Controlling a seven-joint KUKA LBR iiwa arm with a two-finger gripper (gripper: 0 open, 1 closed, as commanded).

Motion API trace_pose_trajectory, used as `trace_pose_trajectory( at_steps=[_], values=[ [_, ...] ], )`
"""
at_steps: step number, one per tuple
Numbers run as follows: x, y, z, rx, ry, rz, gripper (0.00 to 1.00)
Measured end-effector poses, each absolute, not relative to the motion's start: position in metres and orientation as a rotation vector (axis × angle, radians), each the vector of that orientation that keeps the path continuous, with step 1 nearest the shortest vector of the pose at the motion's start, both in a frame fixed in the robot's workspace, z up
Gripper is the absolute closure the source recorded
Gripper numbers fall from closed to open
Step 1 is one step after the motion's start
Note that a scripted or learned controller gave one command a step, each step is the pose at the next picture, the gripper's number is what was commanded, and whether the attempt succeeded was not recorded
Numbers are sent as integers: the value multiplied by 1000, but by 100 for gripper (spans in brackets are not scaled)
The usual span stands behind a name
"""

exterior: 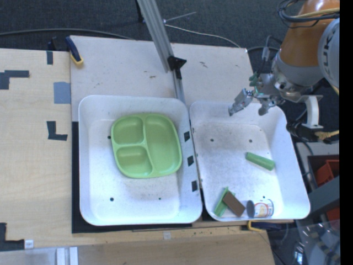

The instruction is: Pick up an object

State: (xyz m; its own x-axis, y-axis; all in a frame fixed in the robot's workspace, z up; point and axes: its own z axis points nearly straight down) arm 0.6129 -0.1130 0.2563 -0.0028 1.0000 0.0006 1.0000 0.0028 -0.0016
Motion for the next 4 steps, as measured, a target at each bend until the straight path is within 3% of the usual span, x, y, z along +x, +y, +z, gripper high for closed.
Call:
trace_pose_trajectory(
  at_steps=[1, 2, 4],
  values=[
    [613, -113, 256, -2217, -2224, 1, 0],
    [617, -103, 203, -2216, -2221, 8, 0],
    [604, -99, 91, -2216, -2220, 9, 0]
  ],
)
